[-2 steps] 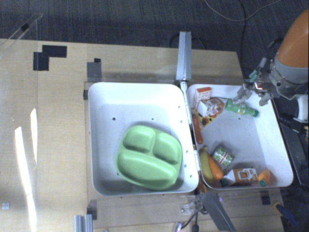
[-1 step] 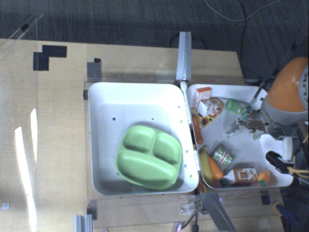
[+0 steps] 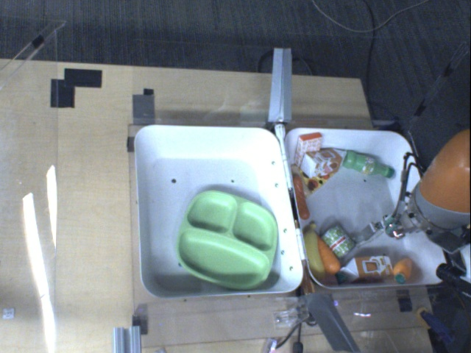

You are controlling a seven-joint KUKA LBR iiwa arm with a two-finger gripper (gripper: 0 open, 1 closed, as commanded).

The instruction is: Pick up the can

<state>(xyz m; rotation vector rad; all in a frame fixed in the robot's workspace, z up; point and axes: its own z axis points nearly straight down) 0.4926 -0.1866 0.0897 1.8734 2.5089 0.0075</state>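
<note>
"Can you read any words here?"

"No. The can has a green and white label, but the letters are too small and blurry."

"What about the box with the red top?"

"It has pictures and colors, no words I can read. Same with the orange carton and the green bottle."

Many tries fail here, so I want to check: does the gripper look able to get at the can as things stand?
Probably yes. The can lies top-exposed in the right bin, and the gripper sits just beside it. The carrot and banana crowd its left side, which may hinder a grasp.
</note>
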